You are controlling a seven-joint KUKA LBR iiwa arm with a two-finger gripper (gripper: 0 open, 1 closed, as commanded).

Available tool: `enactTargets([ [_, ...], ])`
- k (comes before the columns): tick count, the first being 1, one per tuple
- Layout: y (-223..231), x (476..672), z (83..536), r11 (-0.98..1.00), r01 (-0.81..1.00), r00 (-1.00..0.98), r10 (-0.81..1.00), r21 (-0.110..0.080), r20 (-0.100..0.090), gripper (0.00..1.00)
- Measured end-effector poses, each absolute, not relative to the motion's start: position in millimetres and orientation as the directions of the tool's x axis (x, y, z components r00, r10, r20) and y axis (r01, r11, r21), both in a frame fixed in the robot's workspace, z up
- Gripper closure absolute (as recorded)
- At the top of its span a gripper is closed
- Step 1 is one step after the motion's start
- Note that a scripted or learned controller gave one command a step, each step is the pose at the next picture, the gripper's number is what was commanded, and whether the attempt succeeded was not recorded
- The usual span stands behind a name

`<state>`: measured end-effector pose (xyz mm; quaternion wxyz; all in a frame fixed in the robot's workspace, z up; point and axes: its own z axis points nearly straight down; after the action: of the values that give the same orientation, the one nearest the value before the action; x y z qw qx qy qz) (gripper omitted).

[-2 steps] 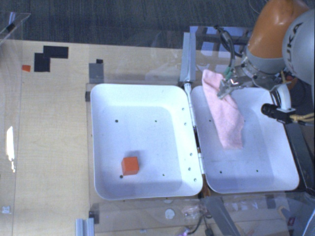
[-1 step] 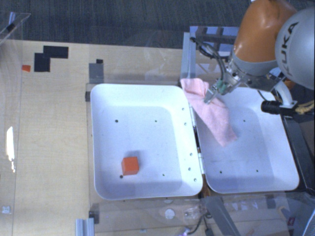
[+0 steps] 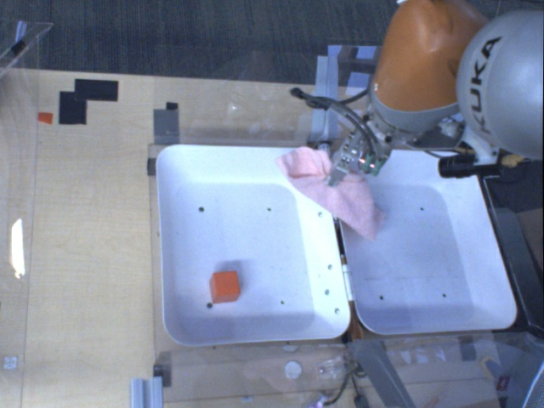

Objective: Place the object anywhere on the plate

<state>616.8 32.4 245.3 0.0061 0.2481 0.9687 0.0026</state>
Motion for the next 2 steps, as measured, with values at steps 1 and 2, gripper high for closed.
enactTargets([
  [1,73.7,600.0,238.2,0.995,0.100,-0.995,0.100,0.005,-0.011,1.00],
  [2,117.4,590.1,227.4,1.000,0.003,-1.000,0.003,0.004,-0.011,1.00],
])
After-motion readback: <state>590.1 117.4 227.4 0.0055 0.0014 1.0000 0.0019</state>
